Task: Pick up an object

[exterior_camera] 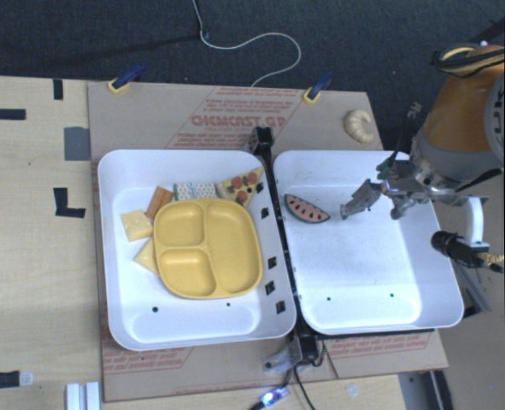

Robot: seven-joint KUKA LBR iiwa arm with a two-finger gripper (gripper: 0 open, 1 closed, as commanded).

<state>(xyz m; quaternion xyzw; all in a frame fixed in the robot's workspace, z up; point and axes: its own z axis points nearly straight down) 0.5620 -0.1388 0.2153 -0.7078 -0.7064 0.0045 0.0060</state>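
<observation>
A toy watermelon slice (307,209), red with a green rind, lies in the right bin (363,306) near its left wall. My gripper (372,212) hovers over the upper right part of that bin, a little to the right of the slice and apart from it. Its two fingers (355,204) stand open with nothing between them. In the left bin (132,314) a yellow divided plate (208,248) lies flat, with crackers (137,225), a toy pizza slice (242,184) and other small food pieces tucked around its upper and left edges.
A beige lump (361,125) rests on the cardboard behind the right bin. Clamps (126,78) hold the cardboard's back corners. A white cable (252,43) loops across the dark floor beyond. The grey arm (466,126) enters from the right.
</observation>
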